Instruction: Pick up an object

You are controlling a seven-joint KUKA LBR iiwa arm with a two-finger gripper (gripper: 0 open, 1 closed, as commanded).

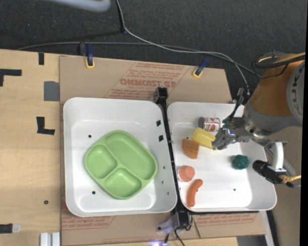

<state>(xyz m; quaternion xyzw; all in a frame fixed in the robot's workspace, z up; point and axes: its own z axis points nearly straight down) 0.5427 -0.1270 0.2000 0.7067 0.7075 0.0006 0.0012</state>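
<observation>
The right bin (257, 199) holds several small items. A yellow block (202, 137) lies near its back, with a small red-and-white can (210, 124) just behind it. An orange-brown wedge (190, 148) sits to the block's front left. A pink round piece (186, 172) and an orange sausage (193, 192) lie toward the front. A dark green ball (239, 161) rests to the right. My gripper (222, 139) is low in the bin, right against the yellow block's right end and beside the can.
The left bin (73, 112) holds a green divided plate (121, 164). The divider between the bins (166, 140) runs just left of the wedge. The arm's body (275, 104) covers the right bin's back right corner. Cables cross the dark floor behind.
</observation>
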